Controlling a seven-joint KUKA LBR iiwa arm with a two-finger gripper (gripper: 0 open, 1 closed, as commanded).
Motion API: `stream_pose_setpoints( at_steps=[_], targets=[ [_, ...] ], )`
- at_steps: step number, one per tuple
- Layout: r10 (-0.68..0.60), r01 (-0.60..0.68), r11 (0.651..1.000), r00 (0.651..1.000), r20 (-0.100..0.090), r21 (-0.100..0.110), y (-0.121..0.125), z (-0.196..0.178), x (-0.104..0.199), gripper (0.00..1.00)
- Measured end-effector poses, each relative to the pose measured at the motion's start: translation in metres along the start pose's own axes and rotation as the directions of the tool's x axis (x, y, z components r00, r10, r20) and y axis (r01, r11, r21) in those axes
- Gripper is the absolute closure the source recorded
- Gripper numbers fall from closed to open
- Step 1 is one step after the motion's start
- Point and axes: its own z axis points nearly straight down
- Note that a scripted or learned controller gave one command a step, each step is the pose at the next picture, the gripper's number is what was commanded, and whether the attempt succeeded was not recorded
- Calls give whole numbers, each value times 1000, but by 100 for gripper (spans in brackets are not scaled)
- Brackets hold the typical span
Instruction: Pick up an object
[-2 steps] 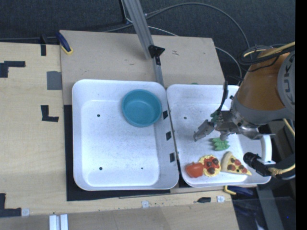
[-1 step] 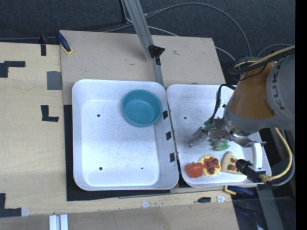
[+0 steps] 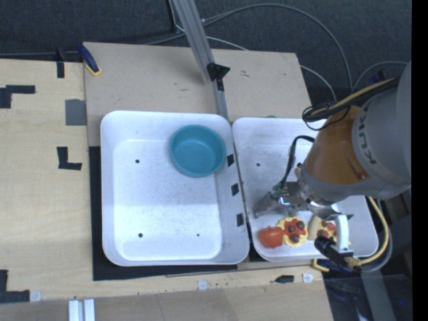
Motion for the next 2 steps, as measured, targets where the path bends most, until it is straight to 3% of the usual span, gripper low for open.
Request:
stream_pose_setpoints(
  at_steps=[1, 2],
  targets=[
    [-1, 1, 1000, 1000, 1, -9, 1, 15, 0, 0],
    [0, 0, 1000, 1000, 2, -10, 1, 4, -1, 100]
  ],
)
